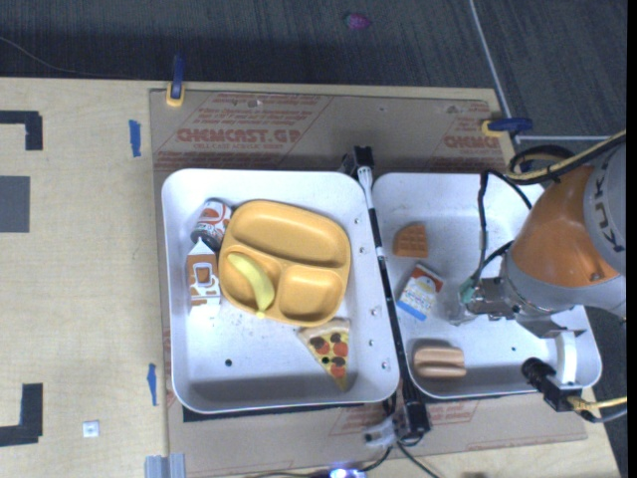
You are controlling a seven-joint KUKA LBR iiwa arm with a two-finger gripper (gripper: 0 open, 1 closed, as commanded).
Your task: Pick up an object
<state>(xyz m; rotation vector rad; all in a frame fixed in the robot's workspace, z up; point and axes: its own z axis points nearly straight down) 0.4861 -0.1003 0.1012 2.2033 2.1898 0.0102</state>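
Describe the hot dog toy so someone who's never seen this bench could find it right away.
Look in the right-hand white bin, along its near edge. The hot dog lies there: a tan bun with a reddish-brown sausage, lower than the waffle piece and small carton.

Arm (567,242) over right bin (498,381); hot dog (439,360), carton (419,293) nearby.

This looks like a robotics lab: two shallow white plastic bins (177,267) sit side by side on a brown protective board (299,127) held to the pale wooden surface (70,297) by blue clamps (508,124). Blue tape marks (134,137) line the board's left edge, black cables (403,431) trail off its near edge, and dark grey carpet (249,18) lies beyond the far edge.
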